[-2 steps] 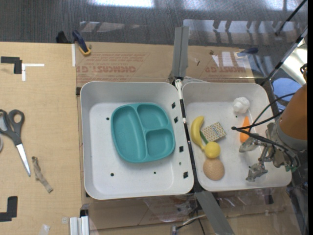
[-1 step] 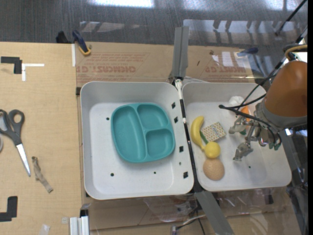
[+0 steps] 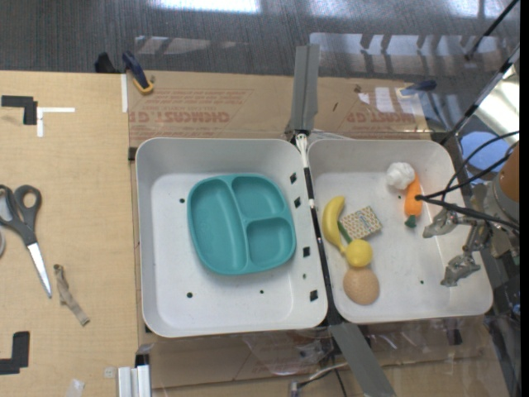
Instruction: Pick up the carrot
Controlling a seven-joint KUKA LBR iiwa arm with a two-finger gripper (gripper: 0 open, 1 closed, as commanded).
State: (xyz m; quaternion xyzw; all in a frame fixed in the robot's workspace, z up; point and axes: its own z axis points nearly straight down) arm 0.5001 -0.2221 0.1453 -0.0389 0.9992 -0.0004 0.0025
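Note:
The carrot is a small orange piece with a green end. It lies near the far right of the right bin, just below a white garlic bulb. My gripper hangs over the bin's right side, a little to the right of and nearer than the carrot. Its two metal fingers stand apart with nothing between them. The carrot is apart from the gripper.
The right bin also holds a banana, a lemon, a brown egg-shaped item and a speckled square block. A teal divided plate lies in the left bin. Scissors lie on the bench at left.

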